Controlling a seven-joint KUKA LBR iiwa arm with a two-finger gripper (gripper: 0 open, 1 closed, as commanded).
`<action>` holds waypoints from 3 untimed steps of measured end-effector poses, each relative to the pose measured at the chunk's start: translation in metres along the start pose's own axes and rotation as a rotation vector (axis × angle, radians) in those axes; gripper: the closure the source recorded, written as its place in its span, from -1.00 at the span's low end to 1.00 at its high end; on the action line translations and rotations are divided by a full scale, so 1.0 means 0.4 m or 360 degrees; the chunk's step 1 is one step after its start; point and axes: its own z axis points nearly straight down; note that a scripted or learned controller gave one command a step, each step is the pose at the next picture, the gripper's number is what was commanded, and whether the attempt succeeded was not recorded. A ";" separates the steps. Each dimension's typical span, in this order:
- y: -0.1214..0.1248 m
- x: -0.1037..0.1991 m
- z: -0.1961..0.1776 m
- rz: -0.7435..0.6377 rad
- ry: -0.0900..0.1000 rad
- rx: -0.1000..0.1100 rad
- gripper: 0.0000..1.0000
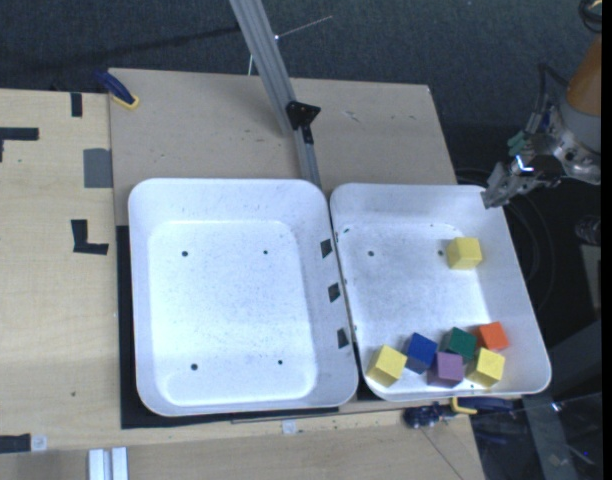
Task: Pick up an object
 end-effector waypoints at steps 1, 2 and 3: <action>0.020 0.157 -0.002 -0.0008 0.0004 0.0006 1.00; 0.048 0.316 0.008 -0.0009 0.0004 0.0007 1.00; 0.063 0.449 0.053 -0.0007 0.0004 0.0011 1.00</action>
